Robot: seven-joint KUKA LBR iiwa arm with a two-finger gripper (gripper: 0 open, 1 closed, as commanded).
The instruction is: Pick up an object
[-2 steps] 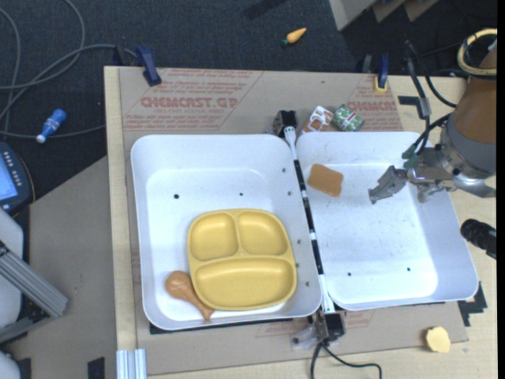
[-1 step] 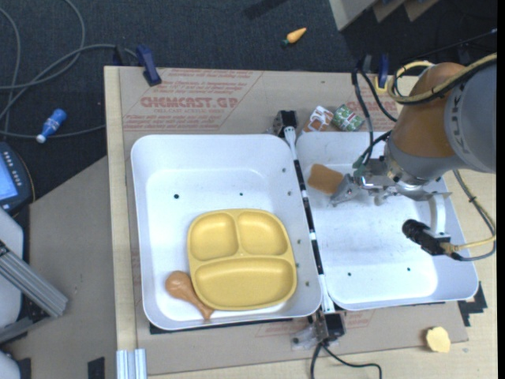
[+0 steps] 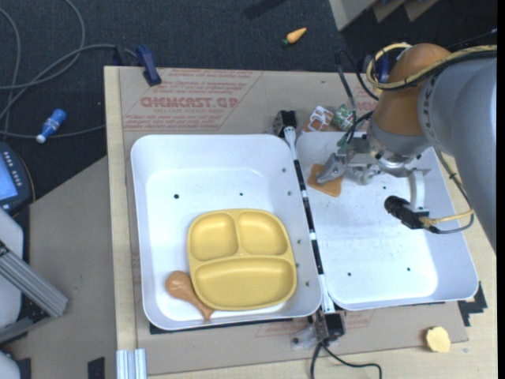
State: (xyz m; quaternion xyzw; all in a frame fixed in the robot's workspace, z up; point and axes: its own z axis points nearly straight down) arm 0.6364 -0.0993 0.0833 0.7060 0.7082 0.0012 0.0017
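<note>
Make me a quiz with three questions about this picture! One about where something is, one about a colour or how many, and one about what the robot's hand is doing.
1. Where is the yellow plate?
A. in the left bin
B. in the right bin
C. on the floor

2. How many sections does the plate have?
A. two
B. three
C. five

3. Where is the robot's hand right now?
A. over the plate
B. outside both bins, over the carpet
C. low in the right bin, near an orange piece

Answers:
1. A, the plate lies in the left bin, towards its front.
2. B, two small sections sit above one long one.
3. C, the hand is at the right bin's far left corner, right by the orange piece.
</note>
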